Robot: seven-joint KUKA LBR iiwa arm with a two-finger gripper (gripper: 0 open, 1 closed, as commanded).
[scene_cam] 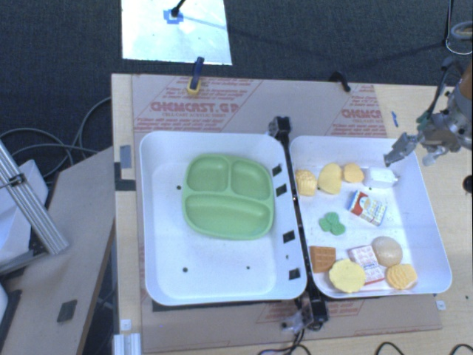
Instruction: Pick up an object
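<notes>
Camera view: pincer (400,151) is hovering over the right bin's (432,220) far edge, fingers apart, gripping nothing. Toy foods are lying in this bin: yellow pieces (329,177), green piece (332,223), red-white packet (367,208). Green tray (228,197) is sitting in the left bin (159,198).

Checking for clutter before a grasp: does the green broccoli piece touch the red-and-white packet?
Apart. The camera view shows bare white bin floor between the green broccoli piece and the red-and-white packet.

Hand (399,151) above right bin (432,220)
</notes>
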